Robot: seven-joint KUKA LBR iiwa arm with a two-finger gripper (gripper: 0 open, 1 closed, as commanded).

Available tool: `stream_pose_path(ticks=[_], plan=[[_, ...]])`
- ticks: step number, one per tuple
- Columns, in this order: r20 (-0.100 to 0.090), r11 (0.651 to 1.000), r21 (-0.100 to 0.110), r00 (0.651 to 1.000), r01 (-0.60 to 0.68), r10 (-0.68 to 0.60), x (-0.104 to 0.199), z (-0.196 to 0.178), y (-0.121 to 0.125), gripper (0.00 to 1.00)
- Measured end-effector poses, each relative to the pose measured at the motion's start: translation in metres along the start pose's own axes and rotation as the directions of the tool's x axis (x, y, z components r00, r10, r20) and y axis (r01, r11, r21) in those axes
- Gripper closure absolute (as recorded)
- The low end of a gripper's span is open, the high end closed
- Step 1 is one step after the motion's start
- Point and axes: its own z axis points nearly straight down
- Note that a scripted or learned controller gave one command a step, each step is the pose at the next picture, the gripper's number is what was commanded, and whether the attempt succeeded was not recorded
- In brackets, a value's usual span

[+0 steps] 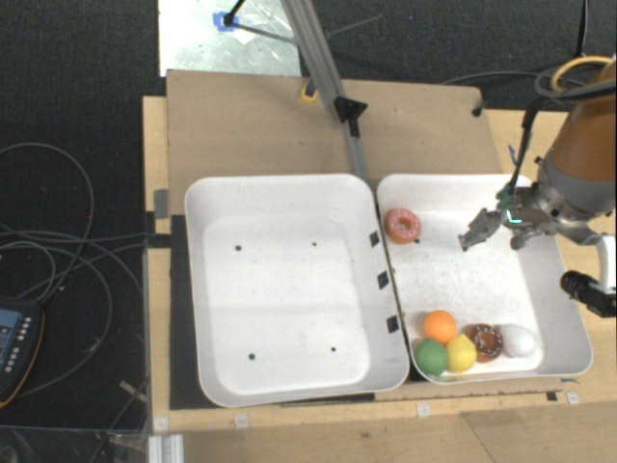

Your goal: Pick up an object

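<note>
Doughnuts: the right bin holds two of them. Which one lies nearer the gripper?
The pink-iced doughnut, lying alone near the bin's far left corner. The chocolate doughnut sits farther from the gripper, packed among the fruit at the near edge.

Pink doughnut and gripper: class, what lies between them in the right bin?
Nothing: the camera view shows bare white bin floor between the pink doughnut and the gripper.

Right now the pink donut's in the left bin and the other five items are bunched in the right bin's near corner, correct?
Not quite. The camera view shows the pink donut in the right bin, up near its far left corner beside the divider, not in the left bin. The rest stands: orange, green ball, lemon, chocolate donut and white egg are bunched in the right bin's near corner.
</note>
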Motion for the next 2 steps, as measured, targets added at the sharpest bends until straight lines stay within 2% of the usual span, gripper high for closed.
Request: stream_pose_path(ticks=[1, 2], plan=[[0.001, 1.0, -0.004, 1.0, -0.002, 0.002, 0.0, -0.002, 0.001, 0.0], [0.0, 1.0, 0.001, 1.0, -0.002, 0.002, 0.008, 0.052, 0.007, 0.0]])
